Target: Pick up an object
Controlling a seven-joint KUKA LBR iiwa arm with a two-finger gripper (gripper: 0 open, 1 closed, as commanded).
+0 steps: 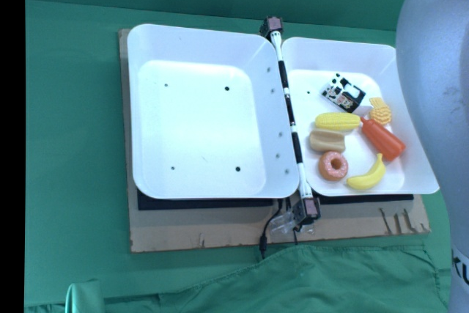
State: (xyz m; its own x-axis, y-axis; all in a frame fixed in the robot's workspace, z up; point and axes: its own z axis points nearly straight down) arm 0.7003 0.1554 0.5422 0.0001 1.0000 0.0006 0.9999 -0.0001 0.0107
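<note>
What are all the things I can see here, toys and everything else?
Bins: two, white, side by side on the bench.
Corn cob: one, yellow, middle of the right bin.
Bread roll: one, tan, just below the corn.
Doughnut: one, orange-pink, near the right bin's front.
Banana: one, yellow, right bin's front.
Bottle: one, orange-red, lying right of the corn.
Waffle piece: one, yellow, above the bottle.
Patterned block: one, black and white, toward the right bin's back.
Rod: one, black and white, between the bins.
Cardboard sheet: one, brown, under the bins.
Cloth: green, covering the bench.
Robot arm: one, grey, at the right.
</note>
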